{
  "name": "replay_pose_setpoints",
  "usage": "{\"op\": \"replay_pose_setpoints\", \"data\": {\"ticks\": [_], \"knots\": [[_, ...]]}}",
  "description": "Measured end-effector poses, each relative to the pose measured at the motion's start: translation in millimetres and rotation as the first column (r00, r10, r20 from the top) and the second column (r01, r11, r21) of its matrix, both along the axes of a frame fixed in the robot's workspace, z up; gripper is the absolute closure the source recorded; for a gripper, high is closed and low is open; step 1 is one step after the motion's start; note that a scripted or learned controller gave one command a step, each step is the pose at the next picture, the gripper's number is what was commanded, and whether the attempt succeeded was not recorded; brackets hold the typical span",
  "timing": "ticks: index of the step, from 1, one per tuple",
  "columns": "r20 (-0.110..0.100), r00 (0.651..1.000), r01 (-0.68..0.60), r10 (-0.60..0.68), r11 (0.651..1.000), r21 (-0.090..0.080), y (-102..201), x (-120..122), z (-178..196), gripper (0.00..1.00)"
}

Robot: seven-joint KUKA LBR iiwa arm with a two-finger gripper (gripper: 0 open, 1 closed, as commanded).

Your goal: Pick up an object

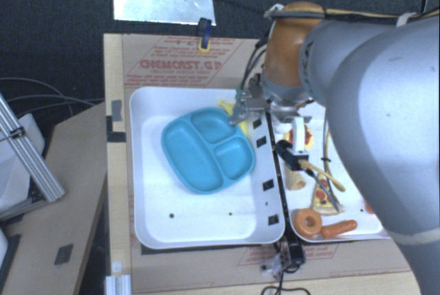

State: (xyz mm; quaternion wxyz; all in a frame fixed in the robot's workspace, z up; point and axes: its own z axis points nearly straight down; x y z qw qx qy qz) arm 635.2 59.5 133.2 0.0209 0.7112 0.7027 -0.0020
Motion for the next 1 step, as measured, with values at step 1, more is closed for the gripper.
{"op": "replay_pose_setpoints", "data": {"ticks": [1], "knots": [[-0.002, 1.000, 0.001, -0.001, 1.000, 0.000, -0.6, -1.2, -4.0, 0.00]]}}
